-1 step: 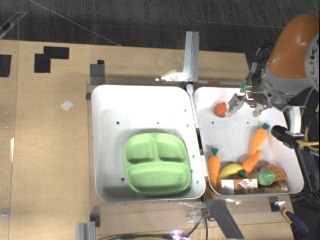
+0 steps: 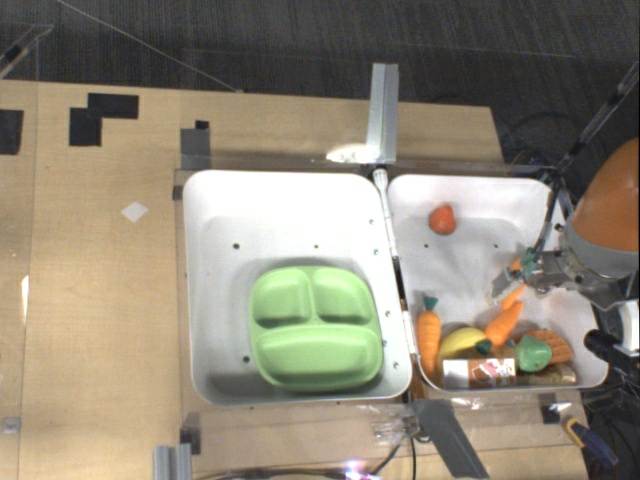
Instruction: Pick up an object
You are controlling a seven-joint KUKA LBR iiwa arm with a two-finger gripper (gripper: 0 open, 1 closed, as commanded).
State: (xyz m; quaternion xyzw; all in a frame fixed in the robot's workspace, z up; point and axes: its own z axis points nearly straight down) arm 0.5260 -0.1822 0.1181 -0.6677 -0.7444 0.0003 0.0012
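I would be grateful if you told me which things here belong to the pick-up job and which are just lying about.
In the job:
gripper
slanted carrot beside it
upright carrot
yellow piece
red-labelled box
red tomato
right bin holding them

Lying about:
green divided tray
left bin under it

Two bins sit side by side on the worktop point(image 2: 100, 318). The left bin point(image 2: 215, 218) holds a divided tray point(image 2: 315, 326) toward its lower edge. In the right bin point(image 2: 470, 203), a tomato point(image 2: 442, 219) lies near the top, well apart from carrots point(image 2: 428, 336), a banana point(image 2: 462, 342) and a box point(image 2: 480, 371) clustered along the bottom.
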